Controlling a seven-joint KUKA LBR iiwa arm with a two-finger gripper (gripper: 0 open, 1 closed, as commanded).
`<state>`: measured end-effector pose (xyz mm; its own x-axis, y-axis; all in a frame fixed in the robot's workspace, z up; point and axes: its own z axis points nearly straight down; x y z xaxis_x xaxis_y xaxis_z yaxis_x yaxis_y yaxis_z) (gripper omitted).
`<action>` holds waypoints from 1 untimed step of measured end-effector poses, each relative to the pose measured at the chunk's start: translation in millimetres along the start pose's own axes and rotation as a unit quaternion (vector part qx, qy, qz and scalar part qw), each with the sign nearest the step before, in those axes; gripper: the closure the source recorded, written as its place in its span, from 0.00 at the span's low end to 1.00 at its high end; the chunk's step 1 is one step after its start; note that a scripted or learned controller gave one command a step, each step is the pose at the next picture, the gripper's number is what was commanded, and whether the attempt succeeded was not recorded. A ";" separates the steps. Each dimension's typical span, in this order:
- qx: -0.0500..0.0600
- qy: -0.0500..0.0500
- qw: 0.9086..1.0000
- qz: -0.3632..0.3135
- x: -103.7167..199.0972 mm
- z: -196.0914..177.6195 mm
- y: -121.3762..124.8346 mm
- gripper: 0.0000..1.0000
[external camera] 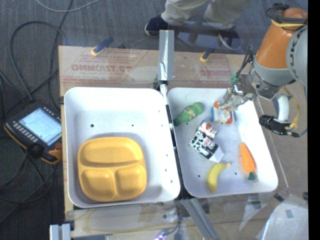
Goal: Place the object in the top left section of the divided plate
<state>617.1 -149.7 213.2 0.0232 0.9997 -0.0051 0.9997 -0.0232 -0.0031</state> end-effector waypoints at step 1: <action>0.000 0.002 1.000 -0.026 111.6 -21.1 -33.4 1.00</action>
<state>586.3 -37.2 233.8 -0.0291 0.9996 -0.0002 0.9996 0.0291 -0.0029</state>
